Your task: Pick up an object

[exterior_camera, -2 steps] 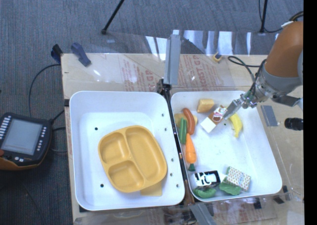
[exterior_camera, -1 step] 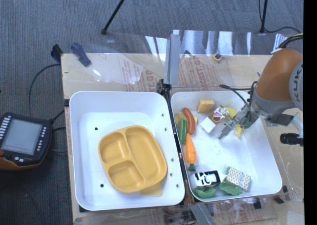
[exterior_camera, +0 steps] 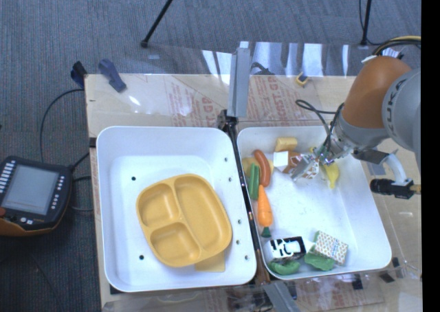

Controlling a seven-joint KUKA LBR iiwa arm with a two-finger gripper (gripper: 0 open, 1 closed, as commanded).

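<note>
My gripper (exterior_camera: pixel 305 167) hangs low over the back of the right bin (exterior_camera: pixel 357 207), reaching in from the right. A small reddish-brown piece (exterior_camera: pixel 294 161) lies right at its left tip, and I cannot tell whether they touch. Just left of it are a white cube (exterior_camera: pixel 280 159) and a yellow wedge (exterior_camera: pixel 286 143). A yellow banana-like piece (exterior_camera: pixel 333 175) lies just right of the gripper. Along the bin's left wall lie a red sausage (exterior_camera: pixel 262 165), a green pod (exterior_camera: pixel 254 181) and an orange carrot (exterior_camera: pixel 264 209).
At the right bin's front lie a black-and-white pack (exterior_camera: pixel 287 245), green leafy pieces (exterior_camera: pixel 306 262) and a patterned small box (exterior_camera: pixel 331 247). The left bin (exterior_camera: pixel 117 166) holds a yellow divided plate (exterior_camera: pixel 183 218). A grey post (exterior_camera: pixel 240 84) stands behind the bins.
</note>
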